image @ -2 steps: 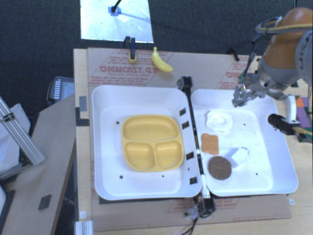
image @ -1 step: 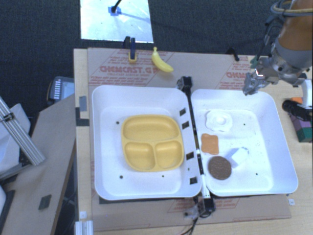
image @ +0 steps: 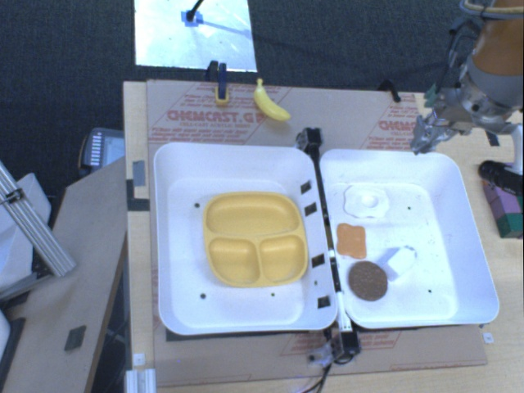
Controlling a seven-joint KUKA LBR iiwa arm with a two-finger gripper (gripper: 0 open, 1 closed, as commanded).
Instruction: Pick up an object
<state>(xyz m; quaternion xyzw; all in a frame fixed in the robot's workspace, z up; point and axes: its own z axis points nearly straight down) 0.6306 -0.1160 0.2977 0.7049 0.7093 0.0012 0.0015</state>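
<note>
**Printed cardboard, and the pincer above the right bin**

"CHEMCAST" is read in red letters on the cardboard (image: pixel 205 115) under both bins. The gripper (image: pixel 422 142) is seen at the upper right, over the far rim of the right bin (image: pixel 458 244); whether it is spread cannot be told. The orange toast piece (image: pixel 351 241), fried egg (image: pixel 365 201) and brown patty (image: pixel 368 280) are lying lower left of it, well apart.

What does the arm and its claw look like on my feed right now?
The arm is grey with a broad orange band above the wrist. Thin dark cables loop beside that band. The claw is a small grey metal assembly with dark details, too blurred to make out its finer parts.
</note>
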